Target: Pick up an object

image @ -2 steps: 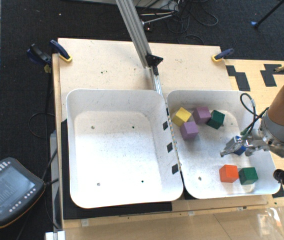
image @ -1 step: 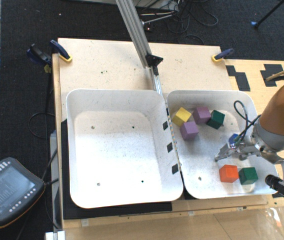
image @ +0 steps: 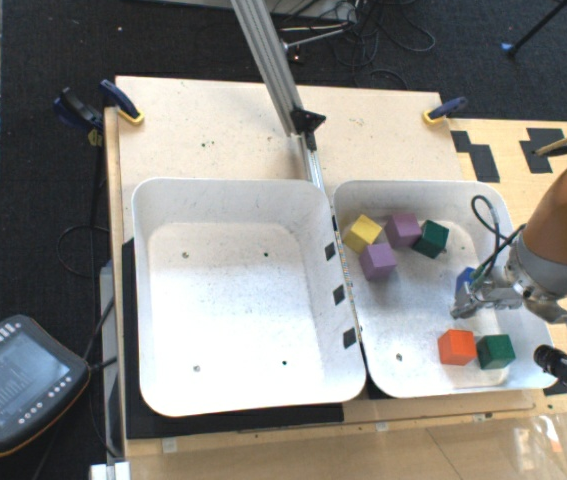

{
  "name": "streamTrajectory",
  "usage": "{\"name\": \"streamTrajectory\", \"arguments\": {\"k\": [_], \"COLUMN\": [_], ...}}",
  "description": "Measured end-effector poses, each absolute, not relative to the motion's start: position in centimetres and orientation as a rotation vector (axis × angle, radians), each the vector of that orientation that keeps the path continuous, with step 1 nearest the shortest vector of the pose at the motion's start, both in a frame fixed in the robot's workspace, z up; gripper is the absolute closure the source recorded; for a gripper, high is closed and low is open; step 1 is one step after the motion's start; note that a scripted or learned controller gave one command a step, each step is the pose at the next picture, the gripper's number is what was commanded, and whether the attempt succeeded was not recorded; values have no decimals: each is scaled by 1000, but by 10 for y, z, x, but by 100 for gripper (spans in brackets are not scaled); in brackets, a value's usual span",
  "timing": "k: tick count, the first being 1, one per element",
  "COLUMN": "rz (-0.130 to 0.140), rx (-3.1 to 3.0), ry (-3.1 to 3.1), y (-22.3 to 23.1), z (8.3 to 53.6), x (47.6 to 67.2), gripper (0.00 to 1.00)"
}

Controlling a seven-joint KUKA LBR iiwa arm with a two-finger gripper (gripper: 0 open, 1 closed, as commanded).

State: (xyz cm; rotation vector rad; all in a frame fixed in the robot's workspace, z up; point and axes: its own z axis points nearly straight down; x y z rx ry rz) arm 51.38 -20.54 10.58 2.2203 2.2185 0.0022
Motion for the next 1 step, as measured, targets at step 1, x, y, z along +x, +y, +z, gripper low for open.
{"name": "streamTrajectory", "arguments": {"k": [1], "rz": [4], "rx": [2214], "ry": [2220], "y": [-201], "z": [165], "x": [510], "gripper": [100]}}
